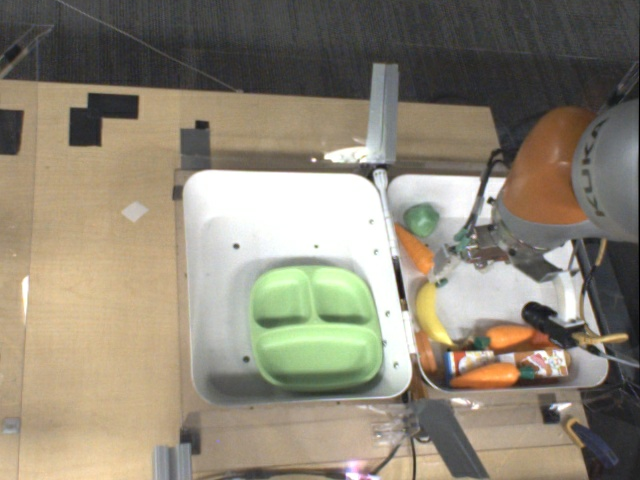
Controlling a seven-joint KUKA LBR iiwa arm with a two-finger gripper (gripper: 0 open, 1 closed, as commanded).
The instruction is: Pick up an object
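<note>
Camera view: gripper (pixel 447 260) low in right bin (pixel 590 373).
Jaws: cannot tell.
Banana (pixel 431 311): just below jaws.
Carrot (pixel 415 248): just left.
Green ball (pixel 422 219): above-left.

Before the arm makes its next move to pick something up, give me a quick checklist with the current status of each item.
1. Hand over the right bin: ok.
2. Something gripped: cannot tell.
3. Nearest targets, banana and carrot, just beside the hand: ok.
4. Those two free of other items: not ok, both lie against the bin's left wall.
5. Items at the near wall separated: not ok, carrots and bottle are crowded together.
6. Green tray out of the way in the left bin: ok.
</note>
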